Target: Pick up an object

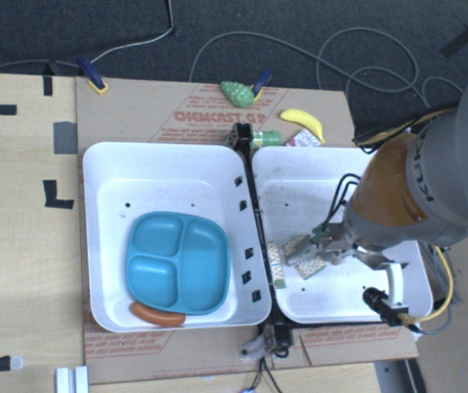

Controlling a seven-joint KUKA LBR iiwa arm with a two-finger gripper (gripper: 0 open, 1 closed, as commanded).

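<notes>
Camera view looks down on two shallow white bins set side by side on a cardboard sheet [316, 109]; the left bin [111, 178] holds a blue divided plate [178, 262], lying flat, with an orange sausage-shaped toy [158, 315] touching its near edge; the right bin [340, 309] holds a flat patterned packet [276, 262] against its left wall and a small flat grey-and-white item [306, 262] just beside it, too small to name more exactly. The arm [426, 182] reaches in from the right, its orange band [385, 182] above the wrist; the gripper [320, 246] is low in the right bin, directly over that small flat item and apparently touching it; whether it is clenched, released or grasping cannot be told, since the tip is blurred against the clutter. Behind the bins, on the cardboard, lie a yellow banana [302, 122], a green knobbly toy [237, 92] and a small green-capped bottle [265, 138] at the junction of the two bins.
</notes>
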